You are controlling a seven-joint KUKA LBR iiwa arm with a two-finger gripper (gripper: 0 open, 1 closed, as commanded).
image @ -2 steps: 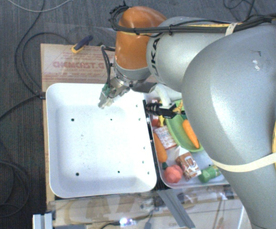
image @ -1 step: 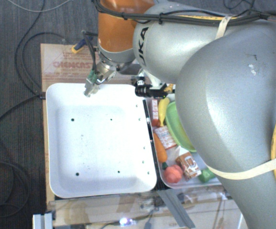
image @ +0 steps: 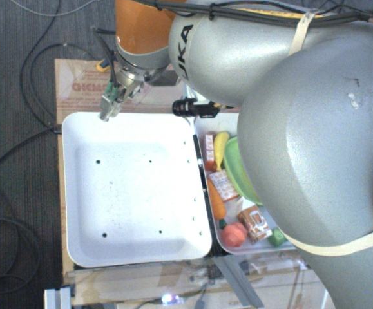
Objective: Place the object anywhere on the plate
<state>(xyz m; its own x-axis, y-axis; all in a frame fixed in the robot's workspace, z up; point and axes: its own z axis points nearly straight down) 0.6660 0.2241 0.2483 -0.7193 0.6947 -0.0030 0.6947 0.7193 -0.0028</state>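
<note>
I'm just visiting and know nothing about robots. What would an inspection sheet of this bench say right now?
Surface: two shallow white bins side by side; the left bin shows only dark specks on its floor.
Job's things: green plate in the right bin, largely hidden by the arm.
Clutter: banana, carrot, peach-coloured fruit, small printed packets and a small green item, all in the right bin.
Grippers: gripper sits at the left bin's far left corner; nothing visibly held.
Cables: dark and light cables trail across the floor to the left.
Surroundings: grey carpet, cardboard sheet under the bins.
</note>
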